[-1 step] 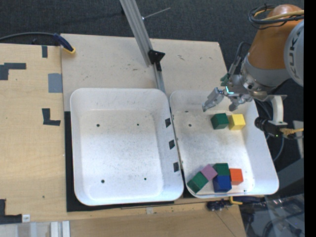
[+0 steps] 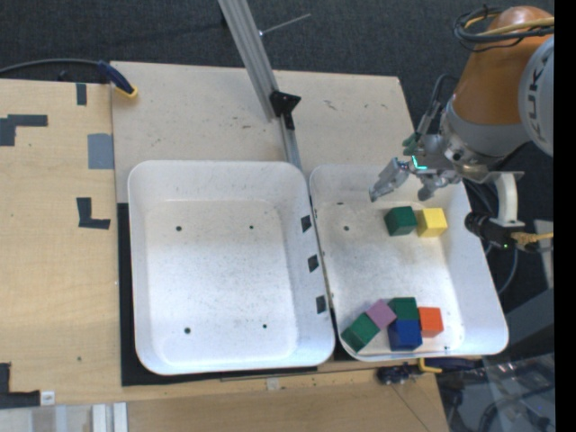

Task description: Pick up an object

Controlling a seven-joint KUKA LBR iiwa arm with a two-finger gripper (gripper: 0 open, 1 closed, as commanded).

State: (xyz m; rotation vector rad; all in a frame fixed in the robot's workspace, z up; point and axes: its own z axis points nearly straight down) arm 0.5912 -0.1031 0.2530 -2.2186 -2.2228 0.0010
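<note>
Sitting in the right shallow white bin [image 2: 468,268] are a green cube [image 2: 400,220], a yellow cube [image 2: 433,221] and five clustered blocks [image 2: 396,322]; the gripper [image 2: 407,184] is hovering above, fingers apart and gripping nothing.

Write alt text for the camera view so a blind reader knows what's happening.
Seen from above, the robot's hand hovers open over the right white bin, holding nothing, just above a green block touching a yellow block. Five more blocks cluster at that bin's near edge; the left white bin sits beside it.
</note>
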